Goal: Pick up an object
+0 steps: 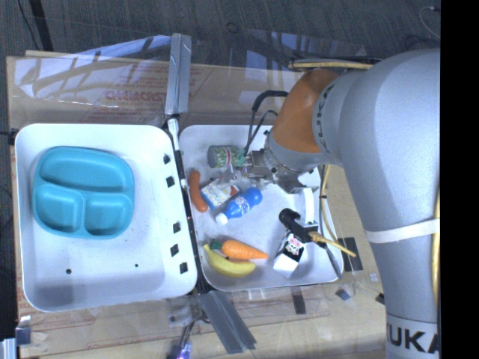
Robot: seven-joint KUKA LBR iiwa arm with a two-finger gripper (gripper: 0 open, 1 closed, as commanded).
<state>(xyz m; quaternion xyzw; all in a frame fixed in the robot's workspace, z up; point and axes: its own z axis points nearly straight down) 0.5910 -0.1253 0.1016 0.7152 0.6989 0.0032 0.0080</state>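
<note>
Two white bins side by side on a bench. Left bin (45, 275): blue tray (82, 191) with three compartments, lying near the upper left. Right bin (314, 271): green can (220, 155) on its side at the top; red sausage (196, 190) along the left wall; small packet (215, 194) just beside it; blue bottle (242, 203) with white cap, tilted, touching the packet; carrot (241, 250) resting on a banana (228, 265) near the lower edge; black-and-white bottle (290, 241) at lower right, with a thin brush (329, 242) just beside it. Arm (374, 148) reaching in from the right, gripper (245, 163) low over the upper middle of the right bin, between can and blue bottle. Fingers buried in clutter and shadow: apart or together, cannot tell; nothing clearly between them. Step judged in hand: descent onto a target, nothing lifted yet. Likeliest targets: can or blue bottle, both close to the tool. Next move calls for a closing on a single item, clear of the crowding packet and sausage, then a straight lift.
</note>
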